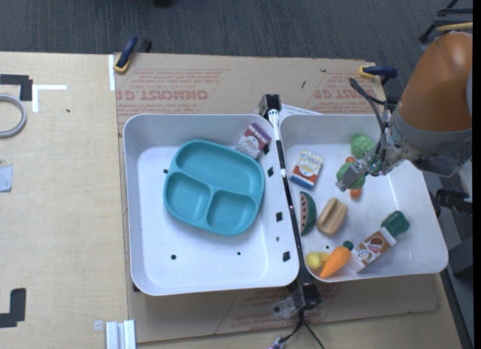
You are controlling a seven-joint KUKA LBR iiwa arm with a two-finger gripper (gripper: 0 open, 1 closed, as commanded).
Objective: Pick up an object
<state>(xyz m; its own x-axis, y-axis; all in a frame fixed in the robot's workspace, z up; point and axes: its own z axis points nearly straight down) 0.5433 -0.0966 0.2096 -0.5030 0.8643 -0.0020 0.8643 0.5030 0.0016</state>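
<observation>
My gripper (352, 176) hangs low in the right bin (421, 189), directly over a small orange and green toy (355, 189) that it partly hides. A green leafy piece (362, 144) lies just behind it. Left of the gripper are a snack packet (307, 168), a watermelon slice (306, 213) and a tan bread roll (331, 216). At the bin's front lie a carrot (336, 261), a small yellow piece (314, 259) and a bottle (376, 244) with a green cap.
The left bin (150, 250) holds a teal divided plate (214, 187) and a wrapped packet (253, 141) at its back right corner. A ridge with clips (282, 182) separates the bins. The arm's orange band (443, 84) looms over the right bin's back right.
</observation>
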